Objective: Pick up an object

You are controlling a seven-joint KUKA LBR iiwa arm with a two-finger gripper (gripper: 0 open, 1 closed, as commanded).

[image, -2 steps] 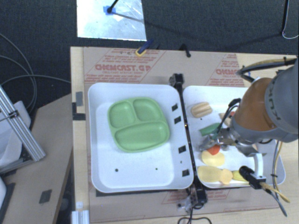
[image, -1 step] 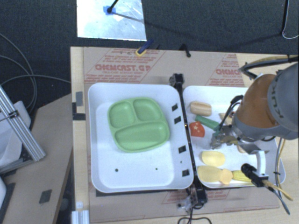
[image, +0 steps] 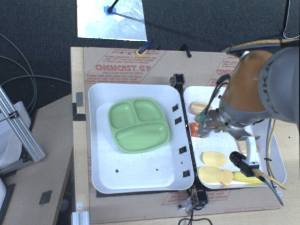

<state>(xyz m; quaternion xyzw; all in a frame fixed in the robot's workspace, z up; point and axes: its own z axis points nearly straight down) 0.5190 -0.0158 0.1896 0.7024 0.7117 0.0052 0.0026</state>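
Bench board (image: 126,62) marked "CHEMCAST GP", 2 white bins (image: 98,139), gripper (image: 202,124) grip state unclear

- Light is even and fairly bright over the bench, seemingly from overhead; the two white bins (image: 140,90) come out near pure white with little surface detail.
- The dark floor (image: 37,27) at the far side stays dim.
- A shiny sheet (image: 112,13) at the far left throws patchy glare.
- Shadows are soft and short: a faint one rims the green tray (image: 138,125), a darker one lies under the arm (image: 262,86) in the right bin.
- The arm, close to the lens, looks soft and slightly blurred.
- The whole frame is grainy and of low sharpness; small items near the right bin's front edge smear together.
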